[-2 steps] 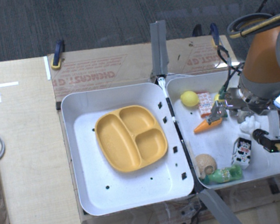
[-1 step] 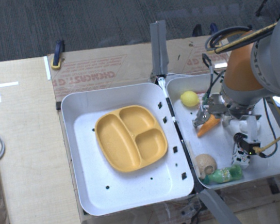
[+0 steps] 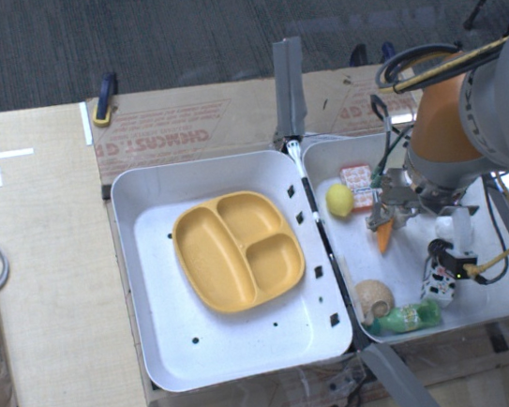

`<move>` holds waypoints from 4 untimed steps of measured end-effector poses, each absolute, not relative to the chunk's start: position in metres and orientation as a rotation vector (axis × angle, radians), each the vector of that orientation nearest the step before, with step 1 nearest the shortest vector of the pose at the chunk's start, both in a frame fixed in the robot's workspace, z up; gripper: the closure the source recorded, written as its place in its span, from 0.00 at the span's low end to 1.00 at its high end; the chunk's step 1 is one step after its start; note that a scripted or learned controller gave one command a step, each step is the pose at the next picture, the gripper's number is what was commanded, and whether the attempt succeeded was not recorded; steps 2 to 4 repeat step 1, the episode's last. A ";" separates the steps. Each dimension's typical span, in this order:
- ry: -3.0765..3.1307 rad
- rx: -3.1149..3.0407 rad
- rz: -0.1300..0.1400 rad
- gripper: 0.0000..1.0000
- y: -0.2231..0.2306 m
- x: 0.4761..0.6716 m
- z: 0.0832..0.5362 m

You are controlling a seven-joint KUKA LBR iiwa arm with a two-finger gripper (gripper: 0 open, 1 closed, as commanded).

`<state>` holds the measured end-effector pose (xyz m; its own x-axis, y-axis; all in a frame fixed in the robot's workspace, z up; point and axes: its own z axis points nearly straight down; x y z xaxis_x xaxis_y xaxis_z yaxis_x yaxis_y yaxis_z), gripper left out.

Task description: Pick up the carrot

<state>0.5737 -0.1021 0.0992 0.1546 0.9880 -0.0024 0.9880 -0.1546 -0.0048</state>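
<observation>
Between the gripper's (image 3: 387,216) fingers hung the carrot (image 3: 385,236), pinched at its upper end, tip pointing down over the right bin (image 3: 497,304). Below-left of the gripper: tan ball (image 3: 374,298), green bottle (image 3: 406,318). Left: lemon (image 3: 339,200). Farther left: yellow divided plate (image 3: 239,248).

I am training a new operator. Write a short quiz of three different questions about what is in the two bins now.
1. True or false: the yellow divided plate lies in the left bin.
2. Which object lies nearest the gripper? A) green bottle B) carrot C) plate
3. Fill in: the round yellow fruit beside the small red-and-white packet in the right bin is a ____.

Key
1. True.
2. B; the carrot lies just under the gripper, but the view cannot confirm a grasp.
3. lemon.
</observation>
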 end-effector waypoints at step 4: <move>-2.092 -2.345 0.005 1.00 -0.068 0.591 0.256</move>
